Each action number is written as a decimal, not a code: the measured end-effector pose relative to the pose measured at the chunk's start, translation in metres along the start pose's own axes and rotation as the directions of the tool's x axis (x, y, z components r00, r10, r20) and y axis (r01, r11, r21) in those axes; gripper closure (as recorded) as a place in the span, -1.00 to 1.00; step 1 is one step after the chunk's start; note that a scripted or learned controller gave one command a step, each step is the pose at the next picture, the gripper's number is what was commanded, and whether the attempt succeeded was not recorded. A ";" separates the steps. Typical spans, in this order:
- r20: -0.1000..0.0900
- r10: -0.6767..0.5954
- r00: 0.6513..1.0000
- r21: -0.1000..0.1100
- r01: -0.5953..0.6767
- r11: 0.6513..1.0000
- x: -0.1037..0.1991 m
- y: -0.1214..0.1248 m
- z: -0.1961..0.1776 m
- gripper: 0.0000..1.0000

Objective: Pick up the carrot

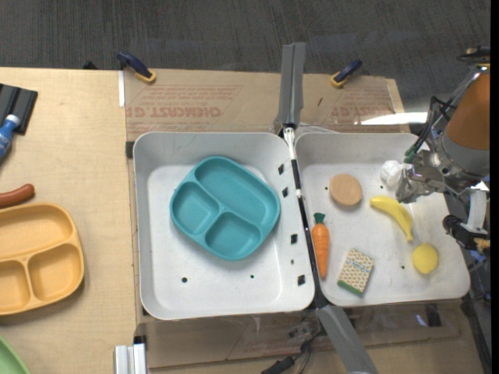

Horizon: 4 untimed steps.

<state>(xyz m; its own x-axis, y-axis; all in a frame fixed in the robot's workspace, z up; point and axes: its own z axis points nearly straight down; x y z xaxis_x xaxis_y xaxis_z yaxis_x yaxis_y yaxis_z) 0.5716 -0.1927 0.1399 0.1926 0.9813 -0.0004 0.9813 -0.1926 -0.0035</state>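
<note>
**Lining up on the carrot from the far side of the right bin**

I see the carrot (320, 244) lying in the right bin (444, 287), hard against its left wall, green top pointing away from me and the orange tip toward the near edge. It lies free, just beside the small patterned box (355, 271) and well apart from my pincer (412, 179), which hangs over the bin's upper right part, near the banana (394, 213) and a white lump I can't identify. From this slanted view I cannot tell how the pincer is set; the wrist hardware hides it.

To do this step well, I judge I must carry the arm leftward across the bin, passing above the banana and the round tan cookie (345, 189) rather than sweeping through them. The carrot runs roughly parallel to the wall, so I'd close across its width, about mid-body. The risk is the wall: one side of the pincer needs room between carrot and wall, and that gap looks tight
</note>
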 end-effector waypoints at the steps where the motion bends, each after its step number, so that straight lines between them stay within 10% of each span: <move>1: 0.002 -0.155 0.988 -0.004 0.155 0.988 -0.003 -0.055 -0.133 1.00; 4: 0.000 -0.127 0.992 0.000 0.127 0.992 -0.009 -0.030 -0.030 1.00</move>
<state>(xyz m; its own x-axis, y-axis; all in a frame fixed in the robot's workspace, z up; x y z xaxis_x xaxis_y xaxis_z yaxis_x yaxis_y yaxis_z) 0.5406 -0.1953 0.1698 0.0669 0.9978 0.0001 0.9978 -0.0669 -0.0032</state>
